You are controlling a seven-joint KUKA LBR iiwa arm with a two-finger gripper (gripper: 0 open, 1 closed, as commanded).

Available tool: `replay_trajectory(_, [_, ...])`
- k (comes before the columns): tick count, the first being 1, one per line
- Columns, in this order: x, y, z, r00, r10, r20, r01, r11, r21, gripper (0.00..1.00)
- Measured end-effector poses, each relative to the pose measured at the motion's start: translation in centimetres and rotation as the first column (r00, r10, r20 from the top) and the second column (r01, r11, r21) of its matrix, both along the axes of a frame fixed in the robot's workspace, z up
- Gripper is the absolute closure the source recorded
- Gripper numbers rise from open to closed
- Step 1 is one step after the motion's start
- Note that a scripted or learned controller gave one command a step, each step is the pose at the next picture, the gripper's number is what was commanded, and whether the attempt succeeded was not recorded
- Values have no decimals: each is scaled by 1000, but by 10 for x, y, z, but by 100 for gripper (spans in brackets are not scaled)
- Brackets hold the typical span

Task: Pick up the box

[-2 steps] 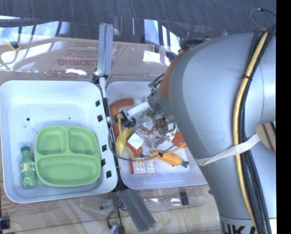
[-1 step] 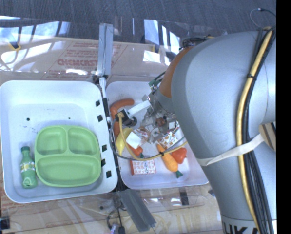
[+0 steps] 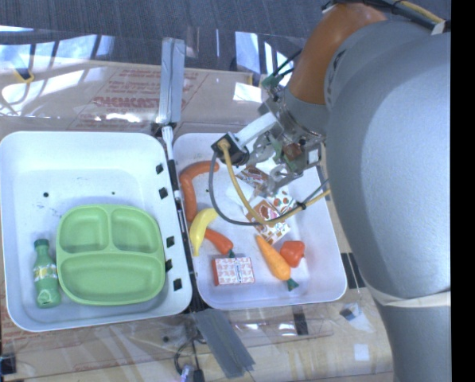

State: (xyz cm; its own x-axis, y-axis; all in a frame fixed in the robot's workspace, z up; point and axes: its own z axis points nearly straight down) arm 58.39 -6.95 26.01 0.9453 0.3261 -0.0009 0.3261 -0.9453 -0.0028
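Observation:
A small red-and-white box (image 3: 233, 270) lies flat near the front of the right bin (image 3: 325, 281). A second white carton with red fruit print (image 3: 271, 216) lies tilted in the bin's middle. My gripper (image 3: 270, 165) hangs over the back half of the right bin, just above and behind that carton, with cables looping around it. A red-and-white patterned piece (image 3: 255, 177) shows right under the gripper, and I cannot make out whether it is held. The arm's grey body covers the bin's right side.
The right bin also holds an orange sausage (image 3: 189, 185), a banana (image 3: 201, 228), a carrot (image 3: 273, 259) and a red pepper (image 3: 293, 251). In the left bin (image 3: 22, 157) are a green divided plate (image 3: 110, 255) and a green bottle (image 3: 46, 273).

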Motion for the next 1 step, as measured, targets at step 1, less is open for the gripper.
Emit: replay_trajectory(1, [-26,114,-33,998,-60,-2,60,998,-1,100])
